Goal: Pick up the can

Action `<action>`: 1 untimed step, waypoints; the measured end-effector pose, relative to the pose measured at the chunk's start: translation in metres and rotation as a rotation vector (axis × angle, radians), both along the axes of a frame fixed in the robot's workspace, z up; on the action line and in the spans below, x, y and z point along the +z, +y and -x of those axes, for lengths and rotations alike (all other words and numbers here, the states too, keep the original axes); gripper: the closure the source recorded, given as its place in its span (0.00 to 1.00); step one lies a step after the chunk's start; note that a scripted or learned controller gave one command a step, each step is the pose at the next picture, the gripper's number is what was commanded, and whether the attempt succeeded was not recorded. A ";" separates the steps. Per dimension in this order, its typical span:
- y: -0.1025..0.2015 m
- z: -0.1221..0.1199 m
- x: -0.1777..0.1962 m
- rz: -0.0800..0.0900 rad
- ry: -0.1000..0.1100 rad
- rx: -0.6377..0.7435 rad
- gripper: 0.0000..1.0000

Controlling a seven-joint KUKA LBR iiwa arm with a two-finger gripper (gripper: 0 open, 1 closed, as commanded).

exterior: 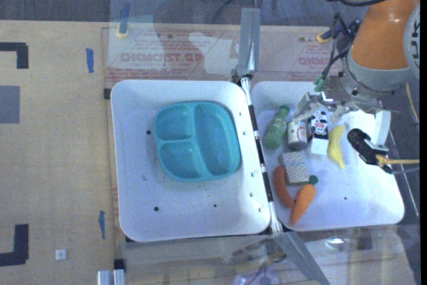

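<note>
Gripper poised over the right bin, can just under its fingertips

The left bin holds a blue divided plate, far left of the fingers; I can't tell how the fingers stand; beneath them the can is upright, a green bottle to its left, a banana to the right, a carrot and sausage lower down

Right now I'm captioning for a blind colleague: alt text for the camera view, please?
The grey-and-orange arm's gripper hovers over a small can in the right bin, among a green bottle, banana and carrot. The left bin holds a blue divided plate.
</note>
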State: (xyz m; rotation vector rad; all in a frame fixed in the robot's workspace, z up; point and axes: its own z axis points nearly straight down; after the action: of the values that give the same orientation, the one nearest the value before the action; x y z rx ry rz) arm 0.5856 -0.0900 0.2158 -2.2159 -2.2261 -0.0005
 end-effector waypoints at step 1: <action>-0.011 -0.007 -0.093 0.003 -0.027 -0.050 0.00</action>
State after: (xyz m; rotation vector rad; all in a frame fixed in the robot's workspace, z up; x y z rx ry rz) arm 0.5925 -0.1011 0.1225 -2.2862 -2.1841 -0.0274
